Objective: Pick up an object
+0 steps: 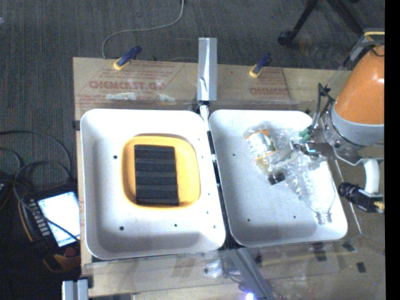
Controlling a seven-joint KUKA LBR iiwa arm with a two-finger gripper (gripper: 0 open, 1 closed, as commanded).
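Observation:
In the left bin [100, 167] lies a yellow block with a black ridged top [156, 174]. The right bin [250, 217] holds a crumpled clear wrapper with a yellow-orange label [261, 144] and a clear plastic bottle [312, 195] lying toward the bin's right side. The arm's orange band [365, 86] hangs over the right rim. My gripper [289, 164] reaches down and left from it, low over the clutter between wrapper and bottle. A small dark piece [275, 179] shows at its tip. The clear plastic hides how it meets the objects.
A metal post [207, 67] stands behind the seam between the bins. Two yellow-and-blue clamps [127, 56] [259, 64] hold the board at the back. A lit tablet [56, 214] and cables lie on the floor left. A black fitting [356, 192] juts beside the right rim.

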